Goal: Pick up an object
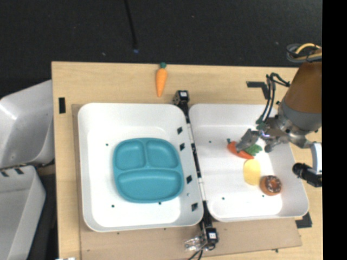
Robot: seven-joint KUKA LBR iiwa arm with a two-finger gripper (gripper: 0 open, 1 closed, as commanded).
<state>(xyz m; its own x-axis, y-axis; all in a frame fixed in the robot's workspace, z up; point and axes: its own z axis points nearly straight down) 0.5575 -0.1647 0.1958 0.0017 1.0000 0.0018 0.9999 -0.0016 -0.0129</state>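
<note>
Here I have the arm (303, 99) reaching in from the right over the right-hand bin (227, 199), with its orange band at the frame's edge and the grey wrist below it. The jaws (250, 141) sit low over the upper middle of that bin, just above a small cluster of things: a red-orange piece (237, 150) with a bit of green (255, 149) at its right end. The jaw tips overlap that cluster from my angle, but I cannot tell whether they stand wide or narrow, nor whether anything sits between them; the dark metal and cables blur together there.

Just below the cluster lies a pale yellow object (251, 172), and touching or nearly touching its lower right is a round brown piece (270, 184) that looks like a frosted doughnut. Both rest on the bin floor, apart from the jaws.

The left-hand bin (92, 199) carries a teal divided plate (147, 169) with three compartments, lying flat near the bin's middle. On the wooden worktop (108, 80) above the bins, outside both, a toy carrot (161, 80) lies with its green top pointing away from me. A small black fitting (181, 97) sits at the top of the seam between the two bins.
</note>
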